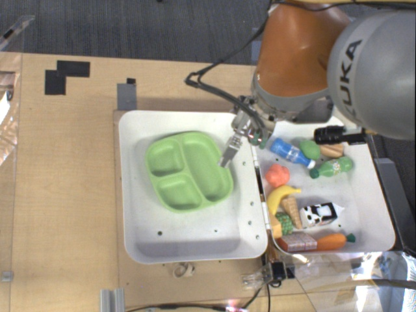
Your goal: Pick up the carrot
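Arm: the grey arm (364,64) with its orange band (292,44) reaches in from the right and hangs over the gap between the two bins.
Tool: the tool (229,156) hangs over the right edge of the green tray, tilted down to the left; I cannot tell if it is apart or together, and nothing shows in its grip.
Carrot: the carrot (330,241) lies on its side in the near part of the right bin (380,203), green stalk end to the right, well apart from the tool.
Beside the carrot: a small red box (298,242) touches its left end; a black and white carton (322,214) lies just behind it.
Rest of right bin: a banana (281,197), a red-orange fruit (278,174), a blue bottle (290,152), a green bottle (333,168).
Left bin: the left bin (182,242) holds a green tray (188,171) with three compartments.
Surface: the wooden surface (65,200) carries both bins.
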You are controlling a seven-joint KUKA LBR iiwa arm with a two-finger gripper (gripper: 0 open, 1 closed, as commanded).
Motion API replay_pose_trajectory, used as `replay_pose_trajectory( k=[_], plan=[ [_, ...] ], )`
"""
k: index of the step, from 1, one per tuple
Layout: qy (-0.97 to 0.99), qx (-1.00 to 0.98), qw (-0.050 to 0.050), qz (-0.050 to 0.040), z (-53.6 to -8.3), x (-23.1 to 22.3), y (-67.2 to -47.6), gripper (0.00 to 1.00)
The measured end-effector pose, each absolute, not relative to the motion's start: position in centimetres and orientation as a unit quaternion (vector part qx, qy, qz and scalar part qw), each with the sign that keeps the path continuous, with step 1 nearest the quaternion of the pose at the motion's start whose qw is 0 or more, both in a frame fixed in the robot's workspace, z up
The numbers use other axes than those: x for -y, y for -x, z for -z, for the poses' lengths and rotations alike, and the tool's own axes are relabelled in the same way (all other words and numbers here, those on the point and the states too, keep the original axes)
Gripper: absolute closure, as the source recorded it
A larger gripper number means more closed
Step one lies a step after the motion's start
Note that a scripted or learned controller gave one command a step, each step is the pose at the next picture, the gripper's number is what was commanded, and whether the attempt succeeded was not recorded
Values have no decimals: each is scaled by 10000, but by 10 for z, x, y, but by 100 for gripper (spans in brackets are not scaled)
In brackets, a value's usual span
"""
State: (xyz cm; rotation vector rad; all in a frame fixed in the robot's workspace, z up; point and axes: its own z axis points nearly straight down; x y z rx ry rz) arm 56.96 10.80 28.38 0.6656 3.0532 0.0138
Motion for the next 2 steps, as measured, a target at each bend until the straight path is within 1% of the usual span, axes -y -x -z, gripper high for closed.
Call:
replay_pose_trajectory(
  k=[1, 2],
  plan=[
    [-3230, -9464, -21, 3, -146, -157, -522, 0],
    [-1668, -9860, 55, -12, -186, -79, -546, 0]
  ],
)
